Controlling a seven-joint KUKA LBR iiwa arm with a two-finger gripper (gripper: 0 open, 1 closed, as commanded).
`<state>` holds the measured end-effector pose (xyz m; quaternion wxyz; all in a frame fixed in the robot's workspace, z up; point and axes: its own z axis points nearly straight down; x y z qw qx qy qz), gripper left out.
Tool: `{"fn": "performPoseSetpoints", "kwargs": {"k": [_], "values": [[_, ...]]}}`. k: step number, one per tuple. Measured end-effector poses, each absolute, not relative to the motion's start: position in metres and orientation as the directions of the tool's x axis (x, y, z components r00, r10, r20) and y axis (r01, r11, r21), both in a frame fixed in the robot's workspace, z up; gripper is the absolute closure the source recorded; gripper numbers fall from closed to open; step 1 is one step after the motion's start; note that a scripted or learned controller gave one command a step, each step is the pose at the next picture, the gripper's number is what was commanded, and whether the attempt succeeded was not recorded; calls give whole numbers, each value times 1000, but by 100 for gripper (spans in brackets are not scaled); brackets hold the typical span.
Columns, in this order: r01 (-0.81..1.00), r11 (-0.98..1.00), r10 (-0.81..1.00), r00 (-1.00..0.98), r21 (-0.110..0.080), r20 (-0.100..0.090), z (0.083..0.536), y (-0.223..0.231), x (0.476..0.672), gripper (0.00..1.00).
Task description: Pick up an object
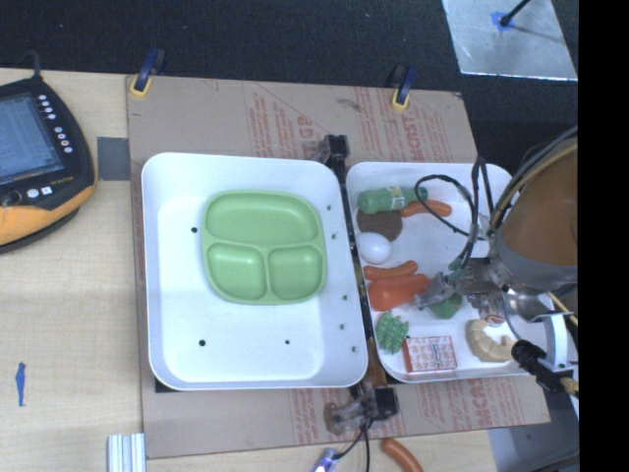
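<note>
Camera view: gripper (444,298) sits low in the right bin (491,177), fingers' state cannot be told. Orange-red toy (395,281) lies just left of it, long axis left-right, toward the bin's left wall.

1 fixed camera, high above table (69,303), looking down at slant. Far enough to frame both white bins: left bin (162,264), right bin (491,180). Far table edge and dark floor (246,13) along top. Arm (541,219) enters from right side. Teach pendant (34,160) at left edge.
</note>
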<state>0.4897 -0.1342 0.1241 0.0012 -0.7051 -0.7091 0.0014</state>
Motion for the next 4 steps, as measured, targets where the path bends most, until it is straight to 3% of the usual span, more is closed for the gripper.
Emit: {"fn": "performPoseSetpoints", "kwargs": {"k": [1,2,3,4], "values": [[1000,7,1000,-7,-4,-1,91,-118,535,0],[1000,4,1000,-4,-1,-2,93,-136,628,0],[1000,4,1000,-4,-4,0,94,-98,657,0],[1000,9,1000,-9,-5,1,105,-98,657,100]]}}
